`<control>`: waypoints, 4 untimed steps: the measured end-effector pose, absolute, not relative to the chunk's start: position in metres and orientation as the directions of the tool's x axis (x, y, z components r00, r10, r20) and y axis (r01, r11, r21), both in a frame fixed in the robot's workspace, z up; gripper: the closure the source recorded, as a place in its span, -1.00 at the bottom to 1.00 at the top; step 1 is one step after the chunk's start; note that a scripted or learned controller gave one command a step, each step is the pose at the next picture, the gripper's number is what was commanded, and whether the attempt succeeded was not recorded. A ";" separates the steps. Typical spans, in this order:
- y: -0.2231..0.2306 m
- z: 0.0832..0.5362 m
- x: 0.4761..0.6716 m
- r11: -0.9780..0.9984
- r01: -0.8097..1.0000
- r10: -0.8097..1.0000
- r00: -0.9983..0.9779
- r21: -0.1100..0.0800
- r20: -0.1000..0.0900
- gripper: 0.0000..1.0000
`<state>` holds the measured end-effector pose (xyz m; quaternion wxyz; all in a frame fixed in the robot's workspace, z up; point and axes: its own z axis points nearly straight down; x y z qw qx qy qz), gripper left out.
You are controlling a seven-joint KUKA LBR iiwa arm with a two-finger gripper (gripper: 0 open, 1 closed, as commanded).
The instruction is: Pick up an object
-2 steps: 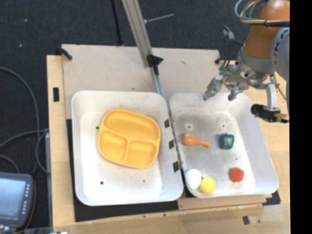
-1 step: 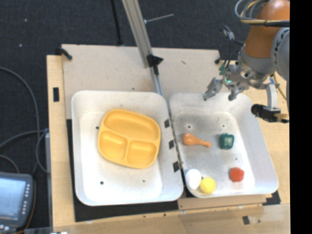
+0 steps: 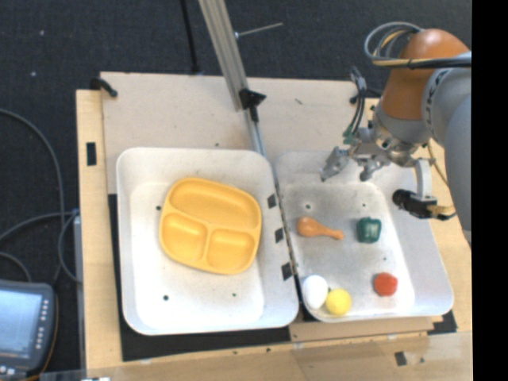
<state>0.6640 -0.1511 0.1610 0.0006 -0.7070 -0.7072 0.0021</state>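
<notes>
Objects for picking, listed for you from largest to smallest; none is named as the target, so any will serve.

1. Yellow divided plate (image 3: 210, 225): lies flat in the middle of the left bin (image 3: 135, 173), well apart from the arm.
2. Orange drumstick-shaped toy (image 3: 317, 229): right bin (image 3: 429, 268), near its left wall, thin end pointing right.
3. Green piece (image 3: 368, 229): middle of the right bin, just right of the drumstick's tip.
4. White egg-like piece (image 3: 315, 290): near the front left corner of the right bin.
5. Red piece (image 3: 385, 284): toward the right bin's front right, standing alone.
6. Yellow ball (image 3: 339, 302): front edge, touching or nearly touching the white piece.

Gripper (image 3: 349, 168): you will find it over the back edge of the right bin, fingers spread apart, nothing between them.

Risks, as judged:
- White piece and yellow ball sit together against the front wall; a finger may strike the wall or push one onto the other.
- Rounded items may roll out as the fingers close.
- Drumstick's narrow neck may slip if gripped off-centre.
- Plate looks too wide and flat for this spread.
</notes>
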 end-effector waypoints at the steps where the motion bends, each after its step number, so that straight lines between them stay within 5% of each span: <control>1: -0.156 0.101 0.656 -0.002 1.000 1.000 0.002 -0.005 -0.002 -1.00; 2: -0.157 0.102 0.657 -0.003 1.000 1.000 0.003 0.000 -0.003 -1.00; 3: -0.158 0.114 0.658 -0.004 1.000 1.000 0.004 0.004 -0.004 1.00; 4: -0.164 0.176 0.655 -0.001 1.000 1.000 0.001 0.007 -0.002 1.00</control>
